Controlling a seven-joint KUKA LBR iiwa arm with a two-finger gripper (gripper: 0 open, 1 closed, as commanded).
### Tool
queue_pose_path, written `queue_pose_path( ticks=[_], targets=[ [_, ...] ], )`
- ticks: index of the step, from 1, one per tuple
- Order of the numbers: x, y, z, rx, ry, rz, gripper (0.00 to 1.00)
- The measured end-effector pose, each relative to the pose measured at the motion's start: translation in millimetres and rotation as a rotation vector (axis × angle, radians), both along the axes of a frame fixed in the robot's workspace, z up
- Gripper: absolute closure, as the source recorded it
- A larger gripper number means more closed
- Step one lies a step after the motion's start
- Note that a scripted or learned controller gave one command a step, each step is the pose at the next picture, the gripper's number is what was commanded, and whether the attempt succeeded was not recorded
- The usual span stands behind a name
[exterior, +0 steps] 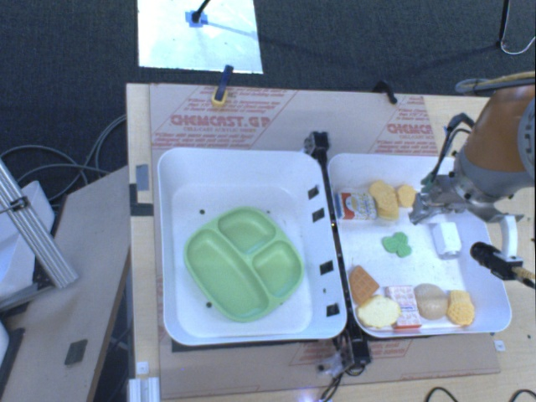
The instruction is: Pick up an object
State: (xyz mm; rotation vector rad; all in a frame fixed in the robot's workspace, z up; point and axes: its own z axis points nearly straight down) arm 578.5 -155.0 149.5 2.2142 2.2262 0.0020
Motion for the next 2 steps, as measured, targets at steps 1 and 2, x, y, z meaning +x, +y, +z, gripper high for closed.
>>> queue_pose_path(
  ticks=[1,2],
  targets=[
    [1.0,5.0,41.5,0.0,0.001,0.0,1.0],
    [2.7,4.9,73.9,0.0,0.002,0.0,1.0]
  ],
)
